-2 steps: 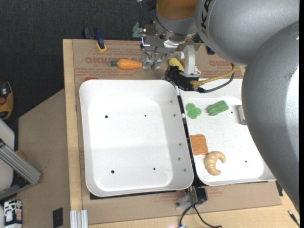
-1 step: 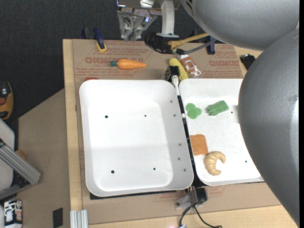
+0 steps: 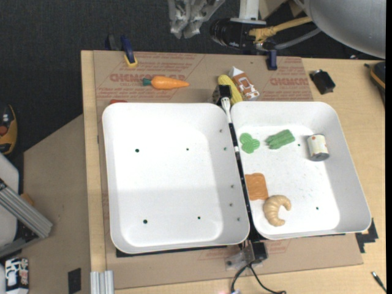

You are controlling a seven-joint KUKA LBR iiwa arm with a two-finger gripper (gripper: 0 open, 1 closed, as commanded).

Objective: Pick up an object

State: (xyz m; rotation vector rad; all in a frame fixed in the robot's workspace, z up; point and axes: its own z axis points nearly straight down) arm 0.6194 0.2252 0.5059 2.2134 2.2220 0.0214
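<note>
The right bin (image 3: 343,182) holds several small items: a round green piece (image 3: 248,143), a longer green piece (image 3: 280,139), a white and grey can (image 3: 316,147) on its side, an orange flat slab (image 3: 256,186) and a tan croissant (image 3: 277,210). My gripper (image 3: 188,14) hangs at the top of the camera view, beyond the far edge of the board and well away from both bins. I see nothing in it.
The left bin (image 3: 171,176) lies beside the right one. On the cardboard behind the bins lie a carrot (image 3: 165,83), a yellow corn cob (image 3: 226,88) and a small packet (image 3: 245,86). Blue clamps (image 3: 128,52) hold the board's far edge.
</note>
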